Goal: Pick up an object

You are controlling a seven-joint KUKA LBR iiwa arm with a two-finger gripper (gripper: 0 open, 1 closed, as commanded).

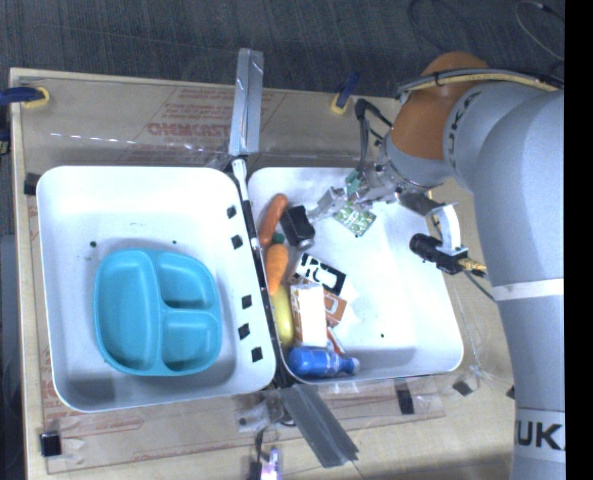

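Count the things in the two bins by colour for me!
Blue: 2, the divided plate and the bottle
Orange: 2, the carrots
Yellow: 1, the banana
Black: 1, the small block
Orange and white: 1, the carton
Total: 7

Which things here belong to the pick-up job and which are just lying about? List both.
Job: gripper; carrots; banana; carton; blue bottle; right bin.

Lying about: blue tray; left bin; clamps.
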